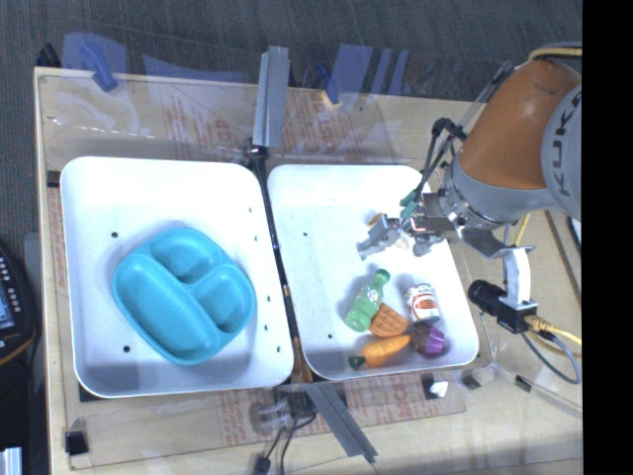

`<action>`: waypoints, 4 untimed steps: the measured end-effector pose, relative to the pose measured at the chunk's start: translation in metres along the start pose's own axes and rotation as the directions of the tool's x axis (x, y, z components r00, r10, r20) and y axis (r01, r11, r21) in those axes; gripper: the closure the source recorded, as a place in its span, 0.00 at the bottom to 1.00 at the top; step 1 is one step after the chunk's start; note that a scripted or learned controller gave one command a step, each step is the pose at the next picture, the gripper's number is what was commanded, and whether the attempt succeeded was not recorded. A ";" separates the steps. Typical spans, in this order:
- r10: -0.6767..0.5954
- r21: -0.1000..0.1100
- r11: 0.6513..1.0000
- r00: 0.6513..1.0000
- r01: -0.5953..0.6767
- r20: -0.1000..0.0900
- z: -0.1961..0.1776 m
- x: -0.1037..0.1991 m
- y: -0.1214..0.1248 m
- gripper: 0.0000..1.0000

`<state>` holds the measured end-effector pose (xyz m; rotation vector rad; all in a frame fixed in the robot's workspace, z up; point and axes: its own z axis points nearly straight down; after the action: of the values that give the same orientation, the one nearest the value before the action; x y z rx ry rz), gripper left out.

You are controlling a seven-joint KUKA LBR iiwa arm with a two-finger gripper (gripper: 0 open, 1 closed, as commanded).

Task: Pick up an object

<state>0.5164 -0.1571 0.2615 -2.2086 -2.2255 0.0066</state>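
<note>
The pincer (381, 236) hangs over the right bin (326, 191); whether it is open or closed I cannot tell. Just below it lie a green bottle (367, 303), a waffle (389, 320), a carrot (384, 349), a small can (423, 303) and a purple piece (432, 340), packed touching. A descent into this clump risks nudging neighbours aside and closing on nothing.

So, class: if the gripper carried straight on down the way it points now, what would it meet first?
Probably the bare floor of the right bin. The gripper hangs above it, and the green bottle lies a little nearer the camera. Depth is hard to judge from this slant.
</note>
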 end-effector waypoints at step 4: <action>-0.001 -0.004 1.000 1.000 0.001 0.000 0.093 -0.054 0.004 1.00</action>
<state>0.5204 -0.2104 0.1681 -2.2099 -2.2279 0.0026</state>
